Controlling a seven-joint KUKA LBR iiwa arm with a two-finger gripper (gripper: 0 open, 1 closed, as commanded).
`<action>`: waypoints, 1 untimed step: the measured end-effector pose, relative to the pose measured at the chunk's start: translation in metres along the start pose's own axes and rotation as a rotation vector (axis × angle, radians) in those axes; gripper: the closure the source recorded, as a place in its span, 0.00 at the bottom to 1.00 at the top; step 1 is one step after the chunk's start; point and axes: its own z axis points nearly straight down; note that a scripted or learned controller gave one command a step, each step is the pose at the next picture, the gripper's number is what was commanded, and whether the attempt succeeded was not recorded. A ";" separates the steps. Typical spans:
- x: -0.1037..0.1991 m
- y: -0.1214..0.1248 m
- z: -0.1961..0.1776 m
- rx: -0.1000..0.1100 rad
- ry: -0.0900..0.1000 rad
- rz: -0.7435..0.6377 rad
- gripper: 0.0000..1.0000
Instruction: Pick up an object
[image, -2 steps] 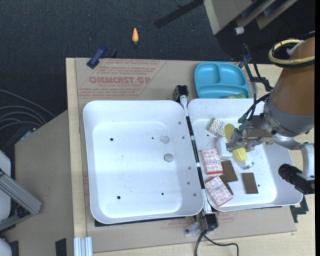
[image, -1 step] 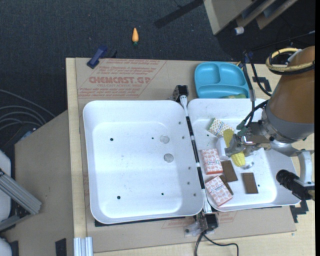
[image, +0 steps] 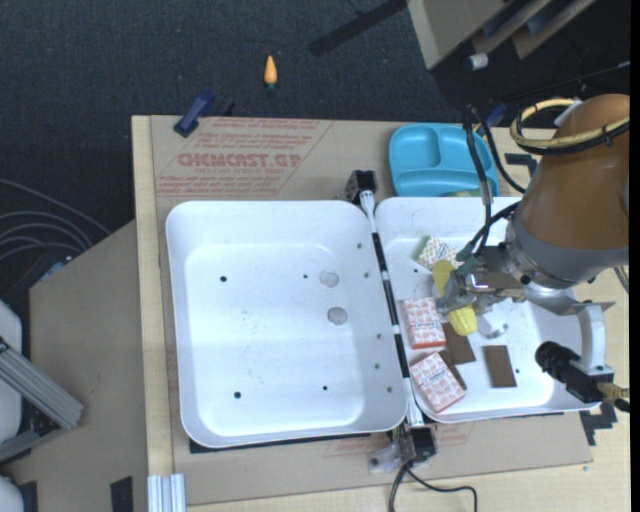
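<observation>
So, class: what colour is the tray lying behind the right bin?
Light blue tray, in the camera view.

Grey arm (image: 560, 255); orange band (image: 585, 185); black cables (image: 483, 150).

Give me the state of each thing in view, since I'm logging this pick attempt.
gripper: low in the right bin, over the items
right bin: holds the items
yellow piece: lying beside the gripper
two red-and-white packets: lying flat
brown block: lying flat
left bin: upright

red print on the brown board (image: 250, 150) behind the bins reads "chemcast gp"; smaller lines there are illegible.
</observation>
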 end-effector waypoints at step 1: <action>0.017 0.000 -0.006 -0.004 -0.001 0.000 1.00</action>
